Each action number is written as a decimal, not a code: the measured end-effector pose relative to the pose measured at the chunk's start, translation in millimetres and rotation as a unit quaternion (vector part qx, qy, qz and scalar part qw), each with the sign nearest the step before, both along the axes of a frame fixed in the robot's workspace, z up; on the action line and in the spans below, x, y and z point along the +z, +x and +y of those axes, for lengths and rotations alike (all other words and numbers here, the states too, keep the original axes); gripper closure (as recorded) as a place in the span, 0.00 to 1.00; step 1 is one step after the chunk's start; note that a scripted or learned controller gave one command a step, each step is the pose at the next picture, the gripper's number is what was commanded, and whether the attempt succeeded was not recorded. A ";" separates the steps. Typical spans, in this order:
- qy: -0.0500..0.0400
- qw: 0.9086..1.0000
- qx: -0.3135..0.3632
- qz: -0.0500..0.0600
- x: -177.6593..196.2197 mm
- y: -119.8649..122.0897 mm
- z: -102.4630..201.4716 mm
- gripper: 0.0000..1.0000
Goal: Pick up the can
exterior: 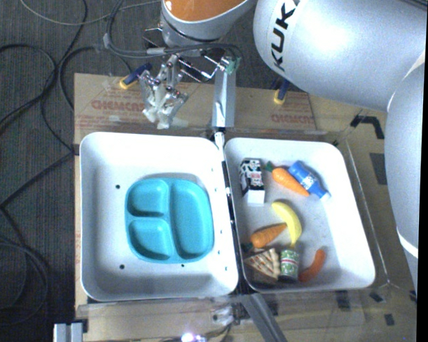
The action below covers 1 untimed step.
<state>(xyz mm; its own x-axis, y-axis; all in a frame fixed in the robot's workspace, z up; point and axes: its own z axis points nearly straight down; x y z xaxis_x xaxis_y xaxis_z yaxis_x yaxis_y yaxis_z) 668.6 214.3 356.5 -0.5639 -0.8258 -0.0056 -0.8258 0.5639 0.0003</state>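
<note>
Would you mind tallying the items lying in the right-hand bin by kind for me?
Carrots: 2
Banana: 1
Can: 1
Milk carton: 1
Blue bottle: 1
Sausage: 1
Sandwich: 1
Total: 8

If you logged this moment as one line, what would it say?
gripper: above bench, beyond left bin | can: upright, right bin front, between sandwich and sausage | untouched

Bench [97,103]: two white bins [102,163] [353,207] side by side.
</note>
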 end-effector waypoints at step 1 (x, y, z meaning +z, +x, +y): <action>0.000 0.993 0.115 -0.001 5.7 -0.1 1.0 1.00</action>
